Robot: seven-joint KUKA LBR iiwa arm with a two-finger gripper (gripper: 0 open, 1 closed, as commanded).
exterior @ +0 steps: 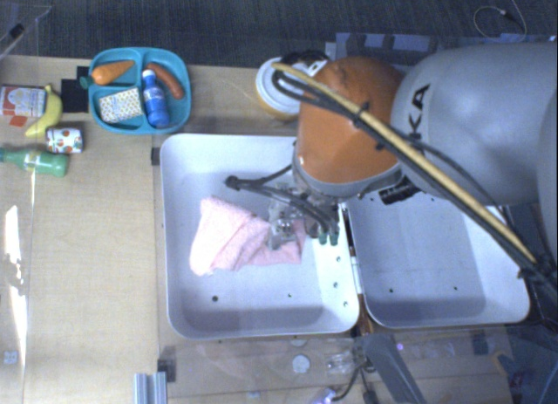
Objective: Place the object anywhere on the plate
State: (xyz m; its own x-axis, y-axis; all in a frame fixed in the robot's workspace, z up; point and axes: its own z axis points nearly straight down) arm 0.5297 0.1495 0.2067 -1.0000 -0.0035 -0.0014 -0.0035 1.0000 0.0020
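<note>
- A large grey KUKA robot arm (475, 119) with a broad orange band above its wrist reaches in from the right and covers much of the upper right of the scene.
- Two shallow white plastic bins sit side by side on a pale wooden bench (83, 289). The left bin (253, 311) holds the cloth; the right bin (436, 263) lies partly under the arm.
- A crumpled pink cloth (231, 236) — the likely object of the task — lies in the middle of the left bin, its right edge under the gripper.
- The metal two-finger gripper (283, 228) hangs at the cloth's right edge, touching or just above it. I cannot tell whether its fingers are apart or together, nor whether any cloth sits between them.
- A turquoise divided plate (179, 88) stands on the bench beyond the left bin's far left corner, well apart from the cloth, carrying toy food and a small blue bottle.
- A round yellow-and-white dish (270, 88) peeks out behind the arm — it may also be a plate.
- Small toys, among them a banana and a can, lie at the bench's far left edge.
- Handling, as a judgement: the cloth looks light, soft and limp, not fragile. It will sag and trail when lifted. A raised fold near the bunched middle seems the best place to pinch, since a flat edge could slip free.
</note>
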